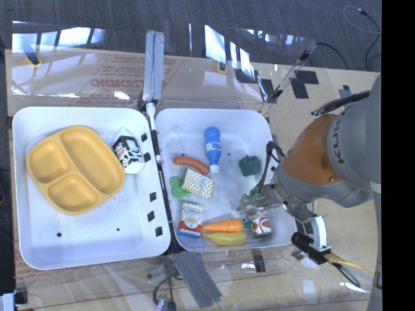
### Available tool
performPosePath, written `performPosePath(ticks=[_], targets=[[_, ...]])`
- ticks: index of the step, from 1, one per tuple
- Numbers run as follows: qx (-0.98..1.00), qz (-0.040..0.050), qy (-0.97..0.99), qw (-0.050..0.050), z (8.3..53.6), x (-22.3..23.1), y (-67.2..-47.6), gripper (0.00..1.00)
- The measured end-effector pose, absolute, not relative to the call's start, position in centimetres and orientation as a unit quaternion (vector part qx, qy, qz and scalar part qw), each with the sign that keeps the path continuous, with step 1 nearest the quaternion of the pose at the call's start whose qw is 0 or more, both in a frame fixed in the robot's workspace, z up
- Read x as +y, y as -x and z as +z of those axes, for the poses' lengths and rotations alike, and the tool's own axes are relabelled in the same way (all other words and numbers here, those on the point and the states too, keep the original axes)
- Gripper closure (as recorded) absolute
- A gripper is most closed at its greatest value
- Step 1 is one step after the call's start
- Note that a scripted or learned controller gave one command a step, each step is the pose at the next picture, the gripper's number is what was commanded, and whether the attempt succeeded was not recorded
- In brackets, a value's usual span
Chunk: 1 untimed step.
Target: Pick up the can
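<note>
Down at the near right corner of the right bin (194,118), the jaws (255,206) are seen lowered directly over the can (260,225), a small red and white tin lying against the bin's right wall. Whether the jaws are spread or closed cannot be told, since the fingers are blurred against the can's top and the wrist above them. The arm (324,157), grey with its orange band, is reached in from the right across the bin's edge.

Just left of the can, a carrot (222,226) is laid along the front wall, with a banana (225,239) touching it on the near side and a small carton (190,216) at its left end. Farther back, a patterned packet (198,184), a green leafy piece (176,187) and a sausage (190,164) are grouped near the bin's left side. A blue and white bottle (213,149) is laid toward the rear, and a dark green pepper (249,166) is set to its right.

In the left bin (39,251), a yellow divided plate (73,168) is placed, with a black and white carton (129,153) just beside its right edge. Both bins are carried on the table (78,76).
</note>
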<state>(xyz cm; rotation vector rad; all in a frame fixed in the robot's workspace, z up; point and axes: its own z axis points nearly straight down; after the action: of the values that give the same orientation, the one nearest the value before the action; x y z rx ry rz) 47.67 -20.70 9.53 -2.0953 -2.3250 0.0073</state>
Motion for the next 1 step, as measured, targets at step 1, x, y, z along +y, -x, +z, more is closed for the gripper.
performPosePath(ticks=[1], targets=[[-0.708, 0.0016, 0.706, 0.003, 19.11, -15.93, -50.57, 1.0]])
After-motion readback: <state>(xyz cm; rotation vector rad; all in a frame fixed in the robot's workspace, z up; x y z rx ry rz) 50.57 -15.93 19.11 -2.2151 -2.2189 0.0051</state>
